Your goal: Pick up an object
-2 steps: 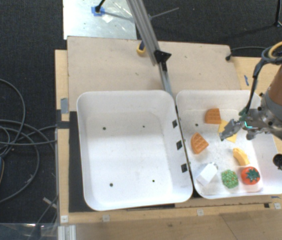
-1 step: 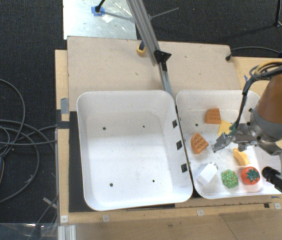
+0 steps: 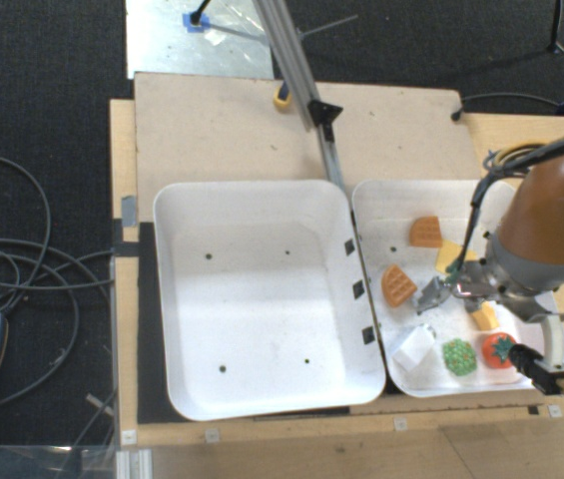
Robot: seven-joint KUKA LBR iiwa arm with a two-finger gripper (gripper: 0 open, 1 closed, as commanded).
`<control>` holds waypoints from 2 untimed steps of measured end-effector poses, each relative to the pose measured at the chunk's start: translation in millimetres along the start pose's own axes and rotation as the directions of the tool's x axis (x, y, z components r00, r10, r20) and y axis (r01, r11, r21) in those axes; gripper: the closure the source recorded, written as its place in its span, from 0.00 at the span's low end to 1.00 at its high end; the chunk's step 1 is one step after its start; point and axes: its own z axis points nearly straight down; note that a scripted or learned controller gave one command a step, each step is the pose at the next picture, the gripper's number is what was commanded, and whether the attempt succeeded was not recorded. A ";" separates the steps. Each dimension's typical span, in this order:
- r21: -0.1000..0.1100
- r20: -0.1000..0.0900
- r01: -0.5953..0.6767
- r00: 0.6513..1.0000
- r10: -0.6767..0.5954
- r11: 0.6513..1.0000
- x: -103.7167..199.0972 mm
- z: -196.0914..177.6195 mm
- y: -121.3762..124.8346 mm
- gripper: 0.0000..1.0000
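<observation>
Hovering low in the right bin, the gripper sits just right of one orange waffle piece; finger state unclear. Another waffle piece lies above; one green object, one red below.

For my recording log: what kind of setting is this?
Most likely a robotics lab bench set up for pick trials. A robot arm reaches over two white bins on a board-topped bench, small toy-like items such as a green object lie in one bin, and cables trail over dark carpet.
</observation>
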 end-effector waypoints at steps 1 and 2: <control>0.000 0.000 0.000 1.000 0.000 1.000 0.4 46.3 -0.3 0.00; -0.006 0.001 0.000 1.000 0.000 1.000 -0.4 33.3 1.3 1.00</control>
